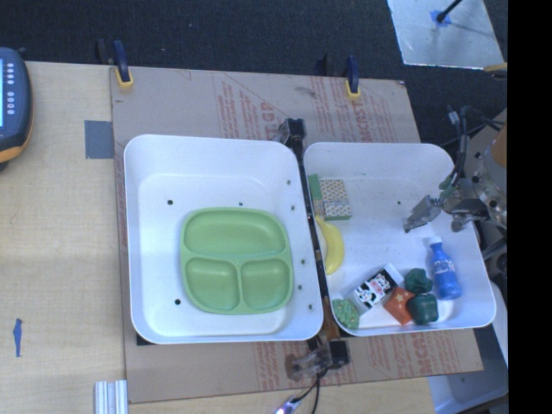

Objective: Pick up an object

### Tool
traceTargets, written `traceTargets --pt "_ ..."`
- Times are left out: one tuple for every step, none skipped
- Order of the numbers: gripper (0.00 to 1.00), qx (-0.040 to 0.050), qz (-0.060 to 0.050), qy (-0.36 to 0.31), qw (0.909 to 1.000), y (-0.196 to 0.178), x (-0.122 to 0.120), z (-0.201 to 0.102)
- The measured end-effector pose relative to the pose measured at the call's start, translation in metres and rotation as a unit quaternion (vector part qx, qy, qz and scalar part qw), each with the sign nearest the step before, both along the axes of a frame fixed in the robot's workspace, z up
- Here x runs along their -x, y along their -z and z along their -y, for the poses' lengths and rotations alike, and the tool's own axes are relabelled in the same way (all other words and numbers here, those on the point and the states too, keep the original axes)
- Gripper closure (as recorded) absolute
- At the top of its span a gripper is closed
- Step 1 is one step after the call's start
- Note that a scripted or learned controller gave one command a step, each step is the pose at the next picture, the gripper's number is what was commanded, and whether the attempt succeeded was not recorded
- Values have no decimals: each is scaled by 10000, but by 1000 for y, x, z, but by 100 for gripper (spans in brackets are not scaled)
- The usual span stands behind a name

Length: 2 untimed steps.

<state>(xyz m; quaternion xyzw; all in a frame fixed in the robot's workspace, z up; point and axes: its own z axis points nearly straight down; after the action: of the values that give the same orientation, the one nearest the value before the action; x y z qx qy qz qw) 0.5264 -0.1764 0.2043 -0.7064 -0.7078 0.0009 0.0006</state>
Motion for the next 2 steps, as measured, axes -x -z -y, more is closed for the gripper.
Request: traceTargets --pt "0 -18 -23 -14 10000 105 52 -28" --pt "0 -20 37 -49 10000 9 48 -98"
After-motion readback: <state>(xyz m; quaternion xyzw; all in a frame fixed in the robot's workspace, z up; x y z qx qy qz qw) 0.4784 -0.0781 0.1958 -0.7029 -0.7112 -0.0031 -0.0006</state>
